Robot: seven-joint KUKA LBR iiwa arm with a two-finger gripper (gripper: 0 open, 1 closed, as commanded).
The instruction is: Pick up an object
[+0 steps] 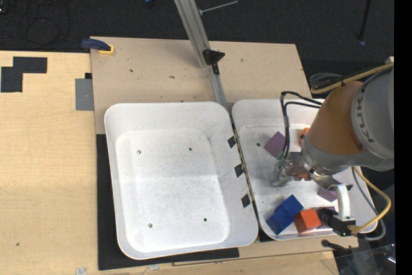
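Note:
My gripper (282, 176) is low in the right bin (257, 114), near the bin's middle, under the grey and orange arm (341, 125). A purple block (275, 143) lies just above and left of the gripper, close to it. A blue block (284, 214) and a red-orange block (308, 220) lie side by side at the bin's front edge, below the gripper. A small purple piece (327, 193) lies to the gripper's right, partly under the wrist. The arm hides the right part of the bin.
The left bin (122, 119) stands beside the right one, with black clips (238, 169) along the shared rim. A slanted aluminium post (193, 22) rises behind the bins. Cables (290, 100) loop over the right bin's back.

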